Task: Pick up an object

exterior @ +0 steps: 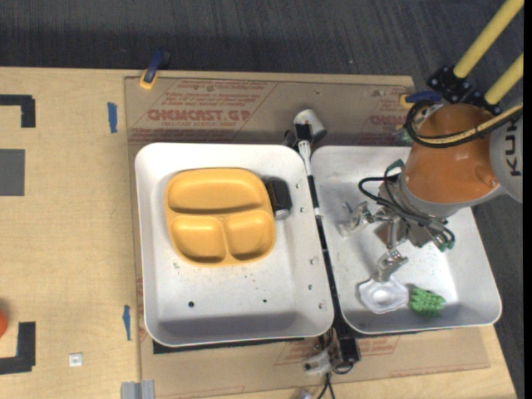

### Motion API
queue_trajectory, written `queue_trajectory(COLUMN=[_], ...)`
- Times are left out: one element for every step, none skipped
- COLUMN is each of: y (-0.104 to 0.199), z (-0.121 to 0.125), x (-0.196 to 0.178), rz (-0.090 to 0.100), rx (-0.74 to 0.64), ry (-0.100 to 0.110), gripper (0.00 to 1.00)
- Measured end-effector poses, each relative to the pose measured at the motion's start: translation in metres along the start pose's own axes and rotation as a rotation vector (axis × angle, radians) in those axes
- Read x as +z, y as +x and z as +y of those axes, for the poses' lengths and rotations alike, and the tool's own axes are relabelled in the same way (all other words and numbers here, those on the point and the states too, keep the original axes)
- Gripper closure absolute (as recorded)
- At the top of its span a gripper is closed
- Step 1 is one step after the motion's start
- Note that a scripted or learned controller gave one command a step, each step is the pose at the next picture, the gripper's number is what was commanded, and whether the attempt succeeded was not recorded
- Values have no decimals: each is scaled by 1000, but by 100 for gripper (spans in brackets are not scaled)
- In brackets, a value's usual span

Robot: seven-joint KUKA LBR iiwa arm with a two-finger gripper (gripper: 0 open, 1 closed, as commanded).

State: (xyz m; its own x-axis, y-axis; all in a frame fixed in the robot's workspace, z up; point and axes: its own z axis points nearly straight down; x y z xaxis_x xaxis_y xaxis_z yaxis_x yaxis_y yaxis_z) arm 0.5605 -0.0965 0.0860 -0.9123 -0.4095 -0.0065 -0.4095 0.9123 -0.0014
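Observation:
In the right bin (474, 264), my gripper (389, 261) hangs below the orange wrist band (449, 160), over the bin's middle. Just below it, near the bin's front wall, lies a small clear cup-like object (378, 296). A green knobbly object (426, 302) rests right beside that, to its right. The left bin (158, 289) holds a yellow divided plate (220, 214), and a small black object (278, 196) touches the plate's right edge. The wrist hides part of the right bin's back half.
Both bins sit on a cardboard sheet (216, 110) on the wooden bench. A white and black clip (305, 127) stands at the back between the bins. Cables (374, 191) loop off the wrist to its left. Yellow bars (495, 27) cross the top right corner.

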Motion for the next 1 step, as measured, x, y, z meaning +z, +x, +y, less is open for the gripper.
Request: queue_trajectory(y=[14], z=[-24], x=[0], rz=[0], rx=[-296], ry=[1], gripper=[0])
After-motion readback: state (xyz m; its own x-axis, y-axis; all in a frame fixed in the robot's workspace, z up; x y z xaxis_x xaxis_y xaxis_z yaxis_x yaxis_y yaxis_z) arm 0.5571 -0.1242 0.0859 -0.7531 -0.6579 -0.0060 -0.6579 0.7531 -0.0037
